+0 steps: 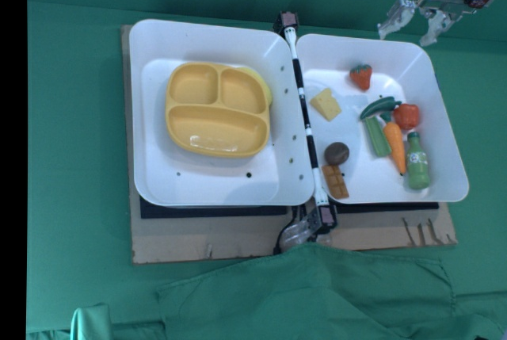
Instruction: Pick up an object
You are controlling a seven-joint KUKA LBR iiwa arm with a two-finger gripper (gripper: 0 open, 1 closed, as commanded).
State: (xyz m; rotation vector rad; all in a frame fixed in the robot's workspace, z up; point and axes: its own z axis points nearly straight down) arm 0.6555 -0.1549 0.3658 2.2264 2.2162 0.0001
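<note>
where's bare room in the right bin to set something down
Bare floor lies between the cheese wedge and the cucumber, and along the near wall below the brown ball. The right side is crowded: carrot, tomato, green bottle.

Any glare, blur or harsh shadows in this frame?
Camera view: light even and soft, with only faint shadows under the yellow tray and toys; right bin floor bright but readable; gripper slightly soft at top right, its fingers spread; whole image low-res.

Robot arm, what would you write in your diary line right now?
gripper: open, above right bin's far edge | holding: nothing | toys in bin: untouched | yellow tray: left bin
</note>
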